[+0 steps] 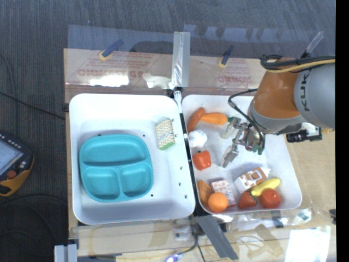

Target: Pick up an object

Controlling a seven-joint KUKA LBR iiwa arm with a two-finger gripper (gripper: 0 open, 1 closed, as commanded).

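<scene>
- The claw (233, 143) hangs over the middle of the right bin (289, 168), and its fingers are spread open with nothing between them.
- Below and left of it lies a red pepper (202, 160), near a white ball (197, 139) and an orange carrot (214, 119).
- At the front wall sit an orange (218, 202), a small carton (252, 178), a banana (265, 186) and two tomatoes (270, 198).
- The left bin (109, 113) holds a teal divided tray (115, 166) and a sponge (164, 134).

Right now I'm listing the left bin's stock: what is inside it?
Inside the left bin lies a teal three-compartment tray, and a small sponge near the bin's right wall. The bin floor beneath the tray is covered, so anything there cannot be seen.
</scene>
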